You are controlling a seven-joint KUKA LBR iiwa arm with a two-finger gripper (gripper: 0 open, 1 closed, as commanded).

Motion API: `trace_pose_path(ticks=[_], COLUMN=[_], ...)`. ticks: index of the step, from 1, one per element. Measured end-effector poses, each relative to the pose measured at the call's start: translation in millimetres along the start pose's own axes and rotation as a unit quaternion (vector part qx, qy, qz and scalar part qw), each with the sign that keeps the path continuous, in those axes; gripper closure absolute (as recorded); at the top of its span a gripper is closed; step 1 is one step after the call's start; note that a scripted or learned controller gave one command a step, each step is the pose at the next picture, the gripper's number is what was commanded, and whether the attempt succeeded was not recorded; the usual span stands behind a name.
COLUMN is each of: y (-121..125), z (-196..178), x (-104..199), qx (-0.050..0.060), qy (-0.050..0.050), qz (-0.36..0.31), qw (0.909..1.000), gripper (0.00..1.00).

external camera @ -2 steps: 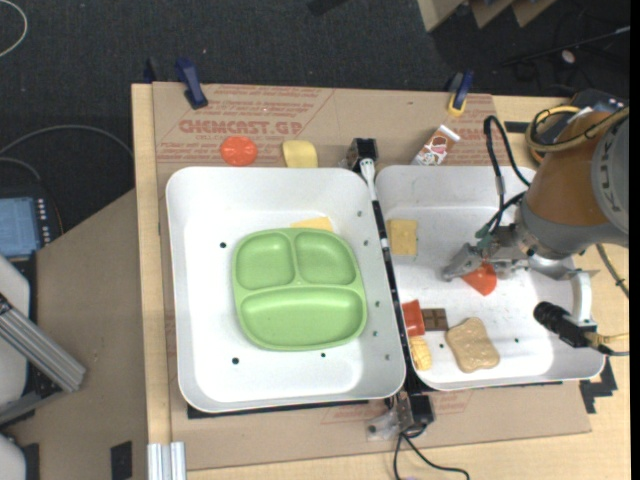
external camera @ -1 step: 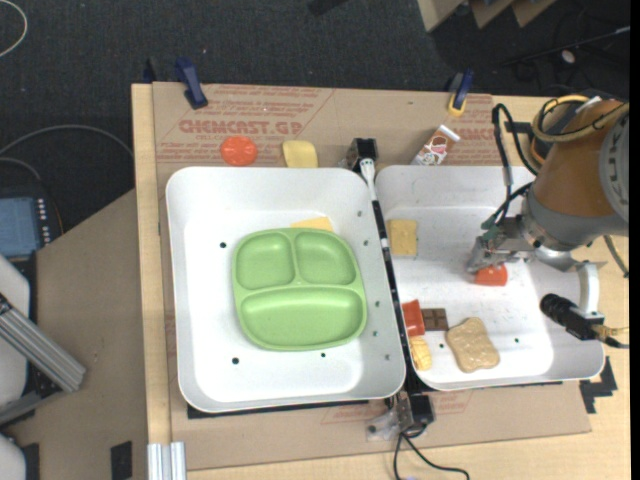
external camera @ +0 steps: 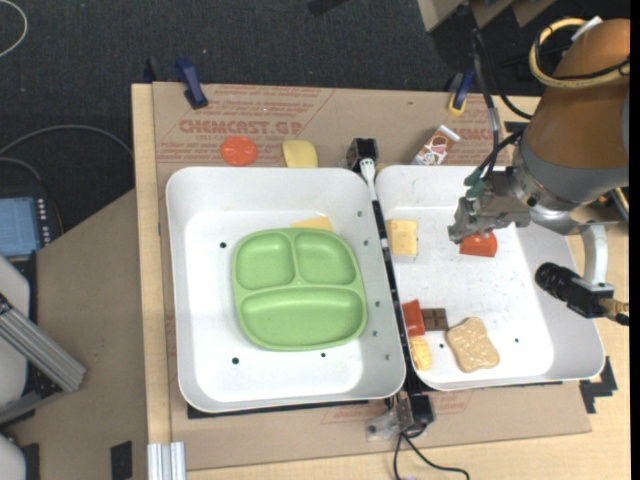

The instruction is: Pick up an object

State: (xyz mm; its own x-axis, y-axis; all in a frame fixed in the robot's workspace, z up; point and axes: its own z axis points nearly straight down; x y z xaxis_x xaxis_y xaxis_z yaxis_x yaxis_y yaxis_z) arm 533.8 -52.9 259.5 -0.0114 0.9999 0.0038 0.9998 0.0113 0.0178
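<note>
A robotics lab: clamped cardboard-topped bench (external camera: 160,268) (cables trailing), aluminium framing (external camera: 40,353).

plate (external camera: 298,290): you see pale green
bins (external camera: 190,268): white
block (external camera: 479,245): red
cracker (external camera: 472,345): tan
cube (external camera: 402,238): pale yellow
arm band (external camera: 590,48): orange
bench board (external camera: 160,128): tan, your red lettering

Red block (external camera: 479,245) (right bin)

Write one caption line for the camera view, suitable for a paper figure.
The gripper hovers above a red object in the right bin; a green divided plate lies in the left bin.
</note>
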Motion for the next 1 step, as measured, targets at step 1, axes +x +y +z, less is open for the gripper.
trace_pose_path(ticks=[1], y=[-23.6], z=[4.3], x=[10.7], qx=[0.01], qy=[-0.001], qz=[0.005], qw=[0.9999], gripper=[1.0])
